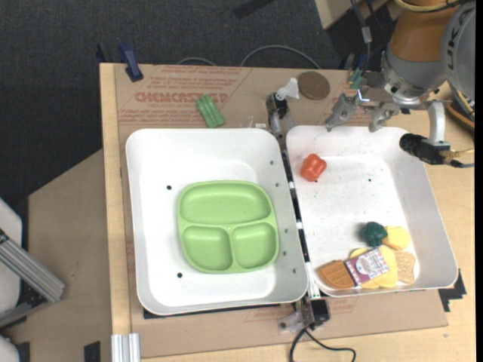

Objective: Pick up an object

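My gripper (358,116) hovers over the far rim of the right bin (423,202), fingers spread apart with nothing between them. A small red object (313,167) lies in the right bin's far left part, below and left of the gripper. At the bin's near right corner sits a cluster: a dark green object (372,233), a yellow piece (398,237), a purple-labelled packet (370,265), a brown biscuit-like piece (337,274) and a tan waffle-like piece (406,266).
The left bin (151,172) holds a green divided plate (226,226). On the cardboard behind the bins lie a green clip (210,111), a blue clamp (131,62) and a brown disc (313,86). A clamp (278,111) stands between the bins.
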You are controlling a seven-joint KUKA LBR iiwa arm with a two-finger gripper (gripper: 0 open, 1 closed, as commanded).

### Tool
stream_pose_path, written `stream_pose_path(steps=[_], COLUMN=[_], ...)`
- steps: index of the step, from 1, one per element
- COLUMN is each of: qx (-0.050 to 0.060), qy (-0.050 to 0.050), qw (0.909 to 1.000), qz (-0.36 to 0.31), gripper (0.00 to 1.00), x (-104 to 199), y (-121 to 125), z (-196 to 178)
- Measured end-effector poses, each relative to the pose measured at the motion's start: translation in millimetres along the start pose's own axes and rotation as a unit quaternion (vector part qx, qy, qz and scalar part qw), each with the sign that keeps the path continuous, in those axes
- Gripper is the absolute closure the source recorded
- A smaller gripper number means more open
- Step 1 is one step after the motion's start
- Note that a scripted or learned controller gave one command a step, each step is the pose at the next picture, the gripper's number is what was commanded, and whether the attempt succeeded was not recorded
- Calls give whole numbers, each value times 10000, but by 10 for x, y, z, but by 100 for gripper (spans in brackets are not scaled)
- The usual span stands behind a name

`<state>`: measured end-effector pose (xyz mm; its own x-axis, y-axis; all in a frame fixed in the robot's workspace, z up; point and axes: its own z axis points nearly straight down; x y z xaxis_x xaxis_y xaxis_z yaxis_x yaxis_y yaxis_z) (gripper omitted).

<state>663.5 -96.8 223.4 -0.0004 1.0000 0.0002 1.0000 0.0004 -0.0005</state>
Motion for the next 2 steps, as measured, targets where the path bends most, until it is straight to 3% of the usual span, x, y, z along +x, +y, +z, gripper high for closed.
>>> stream_pose_path(steps=[1,2], qx=[26,18], qy=[6,-1], qw=[10000,10000], qz=[-8,5], gripper=[0,0], x=[185,35], y=[-105,7], z=[412,975])
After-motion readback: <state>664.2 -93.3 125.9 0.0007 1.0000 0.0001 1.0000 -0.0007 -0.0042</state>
